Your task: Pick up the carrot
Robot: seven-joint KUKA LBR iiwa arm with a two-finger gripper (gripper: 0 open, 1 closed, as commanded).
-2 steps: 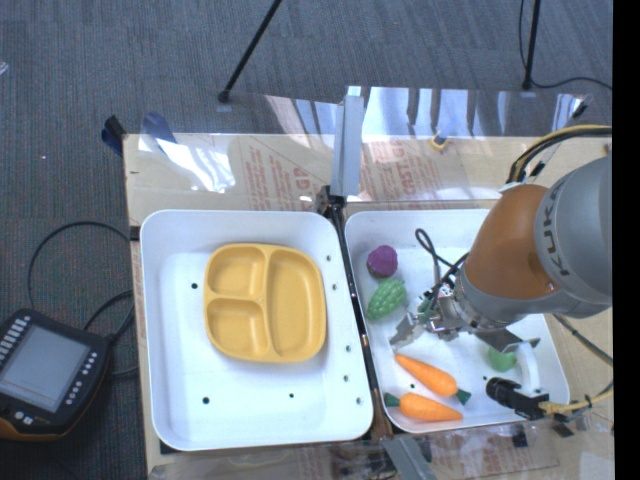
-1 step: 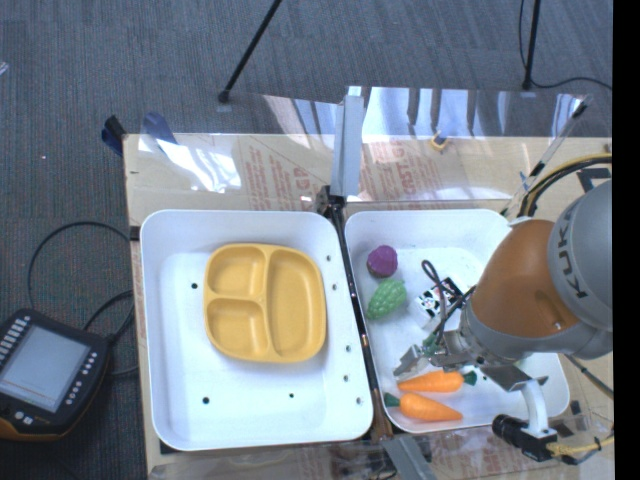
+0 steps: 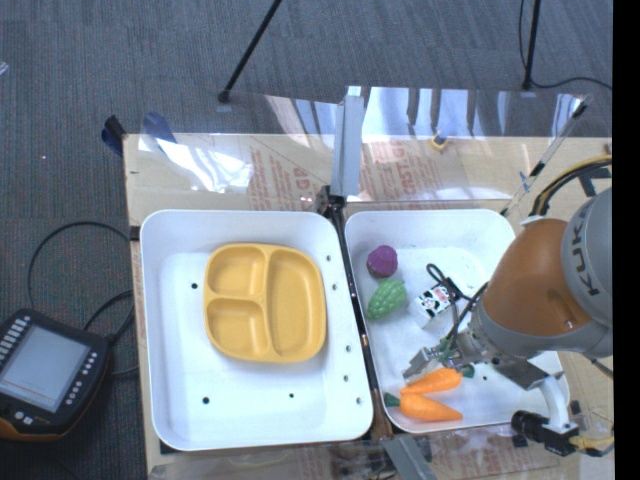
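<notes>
Pincer (image 3: 432, 356): low in the right bin, at the end of the grey arm with its orange band; the tips are small and partly hidden by cabling, so I cannot tell whether it is released or clenched.
Carrot (image 3: 438, 380): lying on the bin floor right at the pincer tips, just below them, leaf end toward the left; whether it sits between the tips cannot be made out.
Second carrot (image 3: 431, 408): just below the first, a little further from the pincer, near the bin's front wall.
Green toy (image 3: 387, 299): up and to the left of the pincer, near the bin's left wall.
Purple toy (image 3: 381, 261): beyond the green one, further from the pincer.
Black-and-white carton (image 3: 434, 300): just above the pincer, beside the green toy.
Right bin (image 3: 470, 230): white, holds the pincer and all the toys.
Left bin (image 3: 170, 368): well to the pincer's left, on the worktop (image 3: 200, 173).
Yellow divided plate (image 3: 267, 302): in the left bin, well apart from the pincer.
</notes>
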